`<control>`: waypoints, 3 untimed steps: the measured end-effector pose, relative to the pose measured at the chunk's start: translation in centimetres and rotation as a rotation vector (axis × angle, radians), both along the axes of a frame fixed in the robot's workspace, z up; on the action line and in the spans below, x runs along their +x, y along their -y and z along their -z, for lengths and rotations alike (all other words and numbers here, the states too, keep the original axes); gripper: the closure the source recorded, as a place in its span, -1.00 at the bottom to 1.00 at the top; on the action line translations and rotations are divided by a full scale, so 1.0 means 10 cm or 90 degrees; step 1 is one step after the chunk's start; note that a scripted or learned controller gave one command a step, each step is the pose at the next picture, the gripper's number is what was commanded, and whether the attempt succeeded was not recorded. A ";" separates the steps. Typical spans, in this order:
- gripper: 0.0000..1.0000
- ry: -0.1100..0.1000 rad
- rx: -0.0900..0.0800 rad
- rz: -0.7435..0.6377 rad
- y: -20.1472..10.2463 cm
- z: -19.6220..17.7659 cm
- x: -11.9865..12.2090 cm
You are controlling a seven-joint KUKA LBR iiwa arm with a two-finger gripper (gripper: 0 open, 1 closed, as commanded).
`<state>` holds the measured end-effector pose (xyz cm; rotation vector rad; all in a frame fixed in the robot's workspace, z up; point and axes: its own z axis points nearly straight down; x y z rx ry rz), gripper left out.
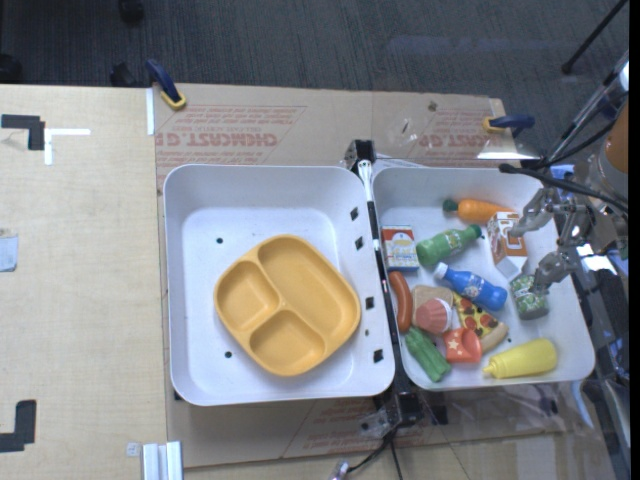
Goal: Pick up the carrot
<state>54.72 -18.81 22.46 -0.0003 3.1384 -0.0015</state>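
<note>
Here, your gripper [533, 251] hangs over the right bin [572, 372] with fingers spread, holding nothing.

The carrot [478, 209] lies just up-left of the fingertips, beside the green bottle [447, 244] and blue bottle [474, 288].

Skeletal metal gripper [545, 243] — orange band
</note>
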 end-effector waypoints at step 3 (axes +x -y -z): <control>-1.00 0.003 0.000 0.123 0.33 0.60 1.09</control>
